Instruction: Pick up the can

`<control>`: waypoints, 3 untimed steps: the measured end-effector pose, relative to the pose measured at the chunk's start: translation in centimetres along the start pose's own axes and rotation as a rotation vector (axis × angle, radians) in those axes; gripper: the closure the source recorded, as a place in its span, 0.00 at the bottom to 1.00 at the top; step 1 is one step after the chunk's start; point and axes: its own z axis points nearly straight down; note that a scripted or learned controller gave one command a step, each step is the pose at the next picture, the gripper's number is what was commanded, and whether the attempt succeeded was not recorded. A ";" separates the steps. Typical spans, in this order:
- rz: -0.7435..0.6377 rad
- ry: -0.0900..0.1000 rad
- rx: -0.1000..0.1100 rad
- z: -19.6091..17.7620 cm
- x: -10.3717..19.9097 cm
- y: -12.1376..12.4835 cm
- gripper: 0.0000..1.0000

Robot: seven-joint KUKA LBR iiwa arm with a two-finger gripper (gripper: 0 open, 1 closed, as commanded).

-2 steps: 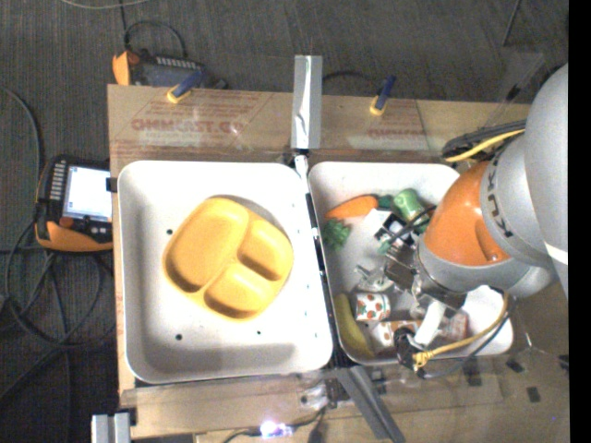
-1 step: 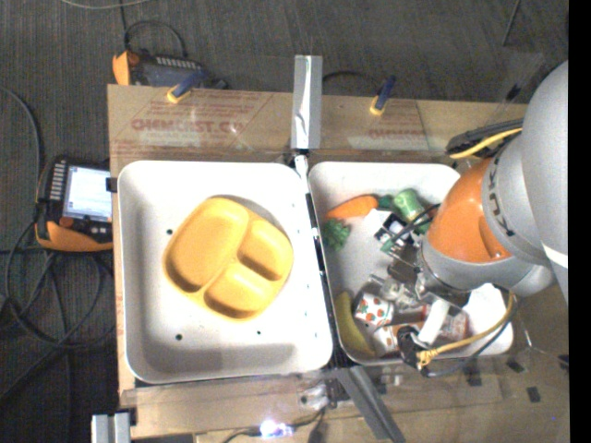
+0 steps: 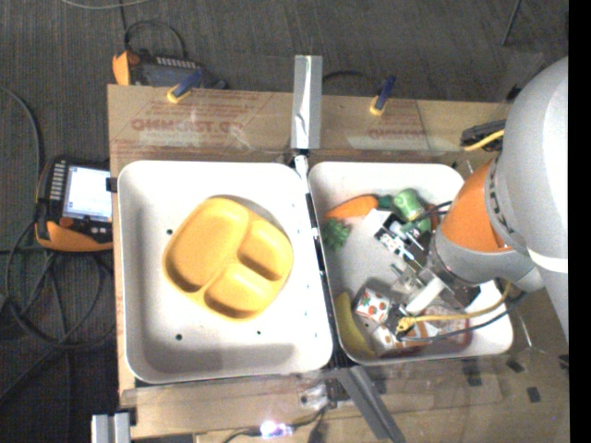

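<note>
Gripper [image 3: 413,305] is hanging low toward six o'clock in the right bin [image 3: 434,181], and I cannot tell whether it is grasping anything. Going from the left, the yellow plate [image 3: 231,257] is lying well apart in the left bin [image 3: 129,275]. The banana [image 3: 344,326] is crowding what looks like the can [image 3: 373,306], which is sitting just beside the gripper at its nine o'clock. A grasp here is risking catching the banana or nearby clutter, or knocking the can aside.
</note>
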 end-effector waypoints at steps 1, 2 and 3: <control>-0.001 0.001 -0.003 0.0 0.1 0.1 0.00; 0.000 -0.006 0.002 -0.7 -0.1 -0.1 1.00; 0.447 -0.010 -0.003 -13.0 -1.7 5.3 1.00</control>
